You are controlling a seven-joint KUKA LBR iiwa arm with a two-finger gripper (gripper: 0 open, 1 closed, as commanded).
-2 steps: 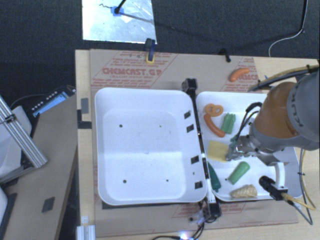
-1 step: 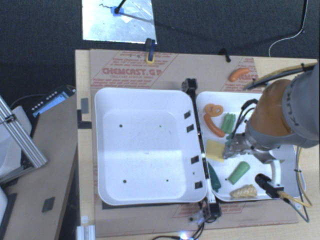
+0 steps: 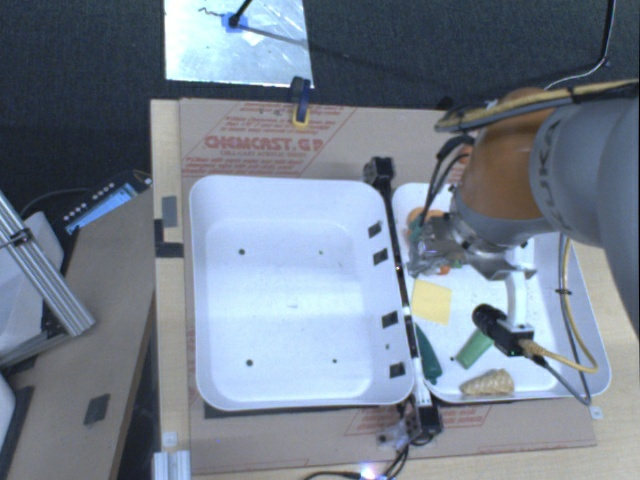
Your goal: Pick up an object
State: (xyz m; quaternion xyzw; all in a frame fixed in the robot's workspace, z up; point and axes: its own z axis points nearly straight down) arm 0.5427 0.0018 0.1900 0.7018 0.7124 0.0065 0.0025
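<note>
1. Arm [image 3: 560,158] reaches in from the right and hangs over the right bin [image 3: 590,353]; its grey bulk w/ the orange band covers the upper half of that bin.
2. Pincer [image 3: 437,251] sits low at the bin's left side, near the divider between bins. Cannot tell if it's released or clenched, since the wrist hardware blocks the tips. Nothing visibly held.
3. Candidate objs, all in the right bin: yellow square [image 3: 433,301] just below the pincer; dark green piece [image 3: 427,354] against the left wall; light green cylinder [image 3: 474,349] near centre; tan ridged piece [image 3: 487,382] at the front edge. An orange bit [image 3: 414,234] peeks out beside the pincer, too hidden to identify.
4. Left bin [image 3: 215,298] has no objs showing in it.
5. Judgement: task not done yet, still at the approach/grasp step, prob. aimed at whatever lies under the wrist or at the yellow square.
6. Risks:
   - Yellow square looks flat, so the tips may slide over it & close on air.
   - Pincer is close to the bin wall and black clips [image 3: 380,230]; a descent there could clip the rim or shove the bin.
   - Dark green piece hugs the wall, so there's little room for a tip on that side.
   - Black attachment [image 3: 500,330] and yellow cable [image 3: 565,363] dangle near the light green cylinder; a swing could knock objs away.
</note>
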